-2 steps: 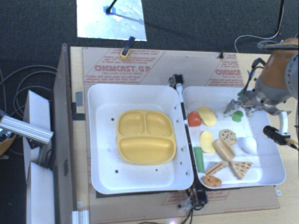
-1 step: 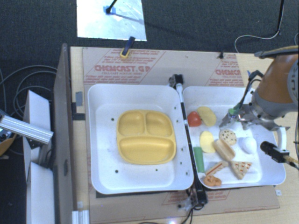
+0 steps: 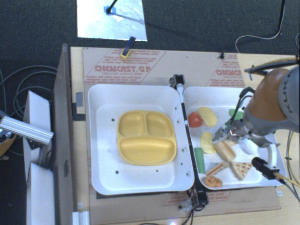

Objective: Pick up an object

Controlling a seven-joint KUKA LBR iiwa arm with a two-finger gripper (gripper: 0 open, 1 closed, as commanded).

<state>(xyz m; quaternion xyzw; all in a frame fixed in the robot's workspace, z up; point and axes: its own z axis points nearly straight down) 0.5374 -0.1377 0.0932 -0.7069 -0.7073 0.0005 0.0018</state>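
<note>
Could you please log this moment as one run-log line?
arm: over right bin | gripper: above bread | plate: left bin

The bench (image 3: 154,62), a pale board printed with red lettering, carries two shallow white bins side by side: the left bin (image 3: 101,139) and the right bin (image 3: 220,95), their rims touching at the middle. A small yellow-and-blue object (image 3: 127,48) lies at its far edge.
</note>
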